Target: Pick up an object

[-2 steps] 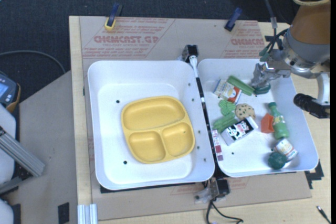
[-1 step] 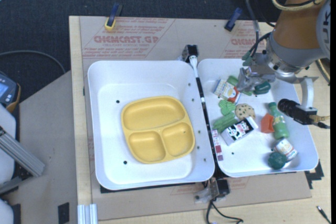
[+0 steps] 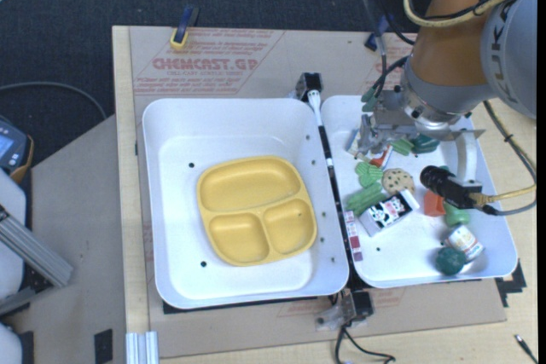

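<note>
My gripper (image 3: pixel 368 146) hangs low over the far left part of the right bin (image 3: pixel 495 256), under the grey wrist and orange band. A small red and white item (image 3: pixel 381 156) lies right beside its tip, and I cannot make out anything gripped. Just in front lie a light green piece (image 3: pixel 368 175), a round tan cookie (image 3: pixel 395 179), a longer green piece (image 3: pixel 362 199) and a black and white carton (image 3: pixel 389 211). A teal item (image 3: pixel 424 146) pokes out from under the wrist.
The left bin (image 3: pixel 171 183) holds a yellow divided tray (image 3: pixel 254 207). Toward the right bin's near right corner are an orange block (image 3: pixel 433 205), a small jar (image 3: pixel 465 240) and a dark green ball (image 3: pixel 449 261). A red and white strip (image 3: pixel 352 234) lies by the divider between the bins.
</note>
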